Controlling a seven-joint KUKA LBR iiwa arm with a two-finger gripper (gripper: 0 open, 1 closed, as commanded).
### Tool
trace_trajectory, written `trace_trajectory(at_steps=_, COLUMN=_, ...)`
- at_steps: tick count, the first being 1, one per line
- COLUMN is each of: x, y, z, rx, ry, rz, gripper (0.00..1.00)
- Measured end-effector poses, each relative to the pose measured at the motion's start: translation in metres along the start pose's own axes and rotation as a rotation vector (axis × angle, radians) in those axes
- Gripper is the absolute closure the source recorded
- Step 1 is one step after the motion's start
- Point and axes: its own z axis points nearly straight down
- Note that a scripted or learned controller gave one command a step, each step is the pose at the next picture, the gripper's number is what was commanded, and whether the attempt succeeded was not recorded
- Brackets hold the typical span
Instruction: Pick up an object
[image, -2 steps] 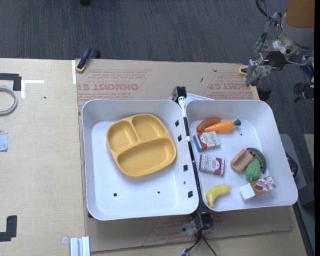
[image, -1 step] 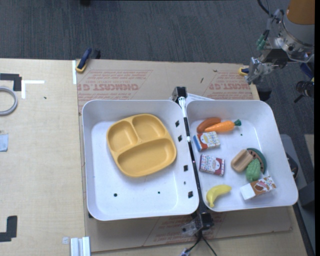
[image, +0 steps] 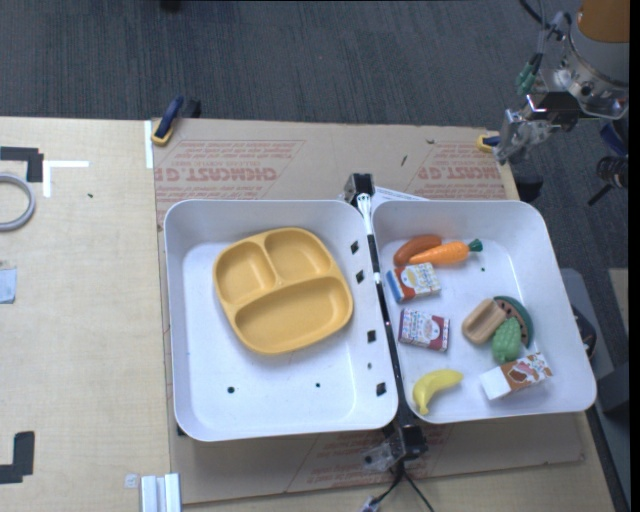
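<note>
The right bin (image: 555, 270) holds several toy foods: an orange carrot (image: 446, 253) beside a red sausage (image: 413, 246), a small blue-and-white carton (image: 416, 283), a red box (image: 424, 329), a yellow banana (image: 436, 388), a tan bread piece (image: 483, 320), a green item (image: 508, 339) and a white-and-brown box (image: 519, 374). My gripper (image: 517, 132) hangs at the top right, beyond the far edge of the right bin and well away from all the objects. Nothing shows in its grasp.
The left bin (image: 190, 330) bears a yellow divided plate (image: 283, 288). Both bins rest on a cardboard sheet (image: 240, 165) on the wooden bench. A blue-and-yellow clamp (image: 168, 118) sits at the cardboard's far left corner.
</note>
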Motion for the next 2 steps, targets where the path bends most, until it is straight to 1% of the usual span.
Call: trace_trajectory(at_steps=2, x=0.0001, y=0.0012, z=-0.0189, rx=-0.001, ry=-0.004, rz=-0.005, gripper=1.00)
